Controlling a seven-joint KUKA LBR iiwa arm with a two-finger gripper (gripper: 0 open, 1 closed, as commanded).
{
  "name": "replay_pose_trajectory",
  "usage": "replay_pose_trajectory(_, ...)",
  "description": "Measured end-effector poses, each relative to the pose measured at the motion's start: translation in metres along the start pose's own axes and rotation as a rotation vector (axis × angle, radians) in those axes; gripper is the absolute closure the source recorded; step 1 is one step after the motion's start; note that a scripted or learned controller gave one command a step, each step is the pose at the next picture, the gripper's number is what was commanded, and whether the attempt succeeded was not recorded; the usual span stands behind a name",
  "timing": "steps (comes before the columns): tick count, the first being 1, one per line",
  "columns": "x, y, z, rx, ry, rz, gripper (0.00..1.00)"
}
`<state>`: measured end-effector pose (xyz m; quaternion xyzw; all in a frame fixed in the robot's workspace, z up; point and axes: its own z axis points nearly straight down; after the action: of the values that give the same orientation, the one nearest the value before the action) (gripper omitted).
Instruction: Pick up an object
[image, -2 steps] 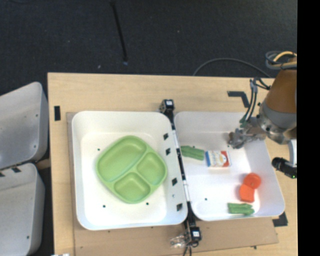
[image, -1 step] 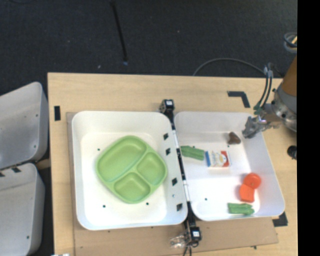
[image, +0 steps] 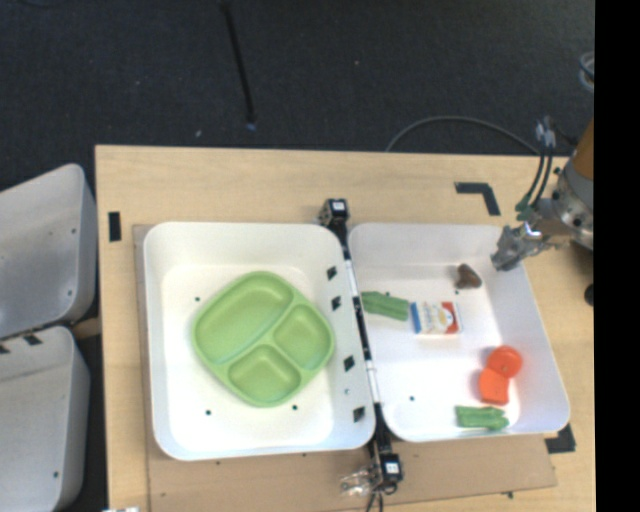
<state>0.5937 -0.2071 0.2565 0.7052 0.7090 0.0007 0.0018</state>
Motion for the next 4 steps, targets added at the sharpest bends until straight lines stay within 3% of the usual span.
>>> replay_pose_trajectory(2, 0.107, 0.008, 0.02, 0.003, 0.002, -0.001, 1.0)
replay_pose_trajectory(4, 0.218, 0.015, 0.013, 0.001, 0.002, -0.002, 1.0)
